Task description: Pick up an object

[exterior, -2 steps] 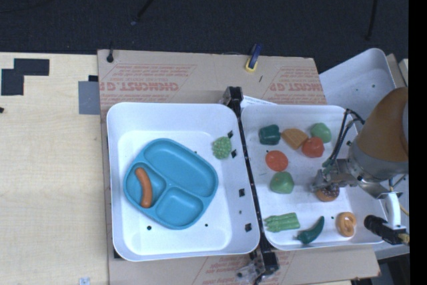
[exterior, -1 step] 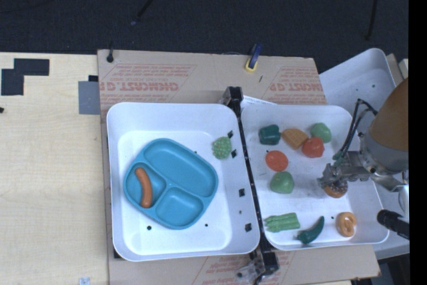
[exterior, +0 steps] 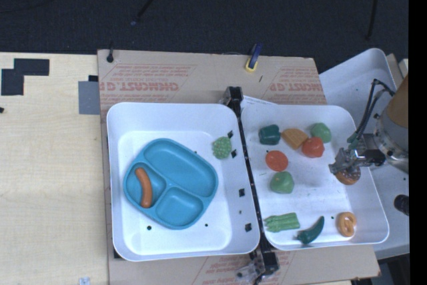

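At the near edge of the right bin point(exterior: 370, 237) lie three items: a ridged green piece point(exterior: 281, 222), a dark green pepper point(exterior: 311, 231) and a tan ring-shaped piece point(exterior: 345, 223). Farther in sits a green pepper-like piece point(exterior: 281, 182), then a red tomato-like piece point(exterior: 276, 160). At that bin's far side stand four more: a dark green piece point(exterior: 269, 135), an orange piece point(exterior: 295, 138), a red piece point(exterior: 312, 147) and a light green piece point(exterior: 321, 132).

The gripper point(exterior: 347, 167) hangs low at the right bin's right side. A brownish-orange object point(exterior: 347, 176) sits directly at its tip. Whether the tip is spread or pinching that object cannot be told.

Judgement: the step in hand is securing this object. To do it well, the object should be centred before closing, and the lift kept straight and slow, clear of the bin wall.

The left bin point(exterior: 120, 223) holds one blue divided plate point(exterior: 180, 180). One orange sausage point(exterior: 143, 186) lies in its left compartment. One pale green leafy piece point(exterior: 221, 147) rests beside the plate's far right rim.

Count: two bins, one plate, ten items in the right bin, two in the left.
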Robot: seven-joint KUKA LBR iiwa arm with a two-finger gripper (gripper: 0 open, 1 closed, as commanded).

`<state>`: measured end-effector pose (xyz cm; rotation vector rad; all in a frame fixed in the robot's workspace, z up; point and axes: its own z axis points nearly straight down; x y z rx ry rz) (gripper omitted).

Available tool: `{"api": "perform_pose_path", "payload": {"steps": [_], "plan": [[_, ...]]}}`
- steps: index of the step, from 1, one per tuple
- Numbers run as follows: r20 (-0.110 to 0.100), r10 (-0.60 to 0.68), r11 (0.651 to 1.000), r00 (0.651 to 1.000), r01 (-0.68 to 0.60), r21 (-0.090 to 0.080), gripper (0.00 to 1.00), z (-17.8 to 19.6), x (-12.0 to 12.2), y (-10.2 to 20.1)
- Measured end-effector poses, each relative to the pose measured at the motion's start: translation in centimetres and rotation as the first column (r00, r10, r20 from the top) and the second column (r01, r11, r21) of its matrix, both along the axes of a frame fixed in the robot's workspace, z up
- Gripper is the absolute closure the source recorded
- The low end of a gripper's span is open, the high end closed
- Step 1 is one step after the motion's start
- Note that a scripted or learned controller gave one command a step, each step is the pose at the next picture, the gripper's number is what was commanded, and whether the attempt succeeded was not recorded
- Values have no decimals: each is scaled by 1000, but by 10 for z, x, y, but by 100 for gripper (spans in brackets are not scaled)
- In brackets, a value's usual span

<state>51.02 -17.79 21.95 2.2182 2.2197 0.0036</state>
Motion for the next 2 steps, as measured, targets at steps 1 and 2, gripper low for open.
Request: {"api": "perform_pose_path", "payload": {"steps": [1, 2], "plan": [[-5, 0, 1000, 1000, 0, 1, 100, 8, 0, 0], [-7, 5, 1000, 1000, -5, 4, 100, 0, 13, 59]]}}
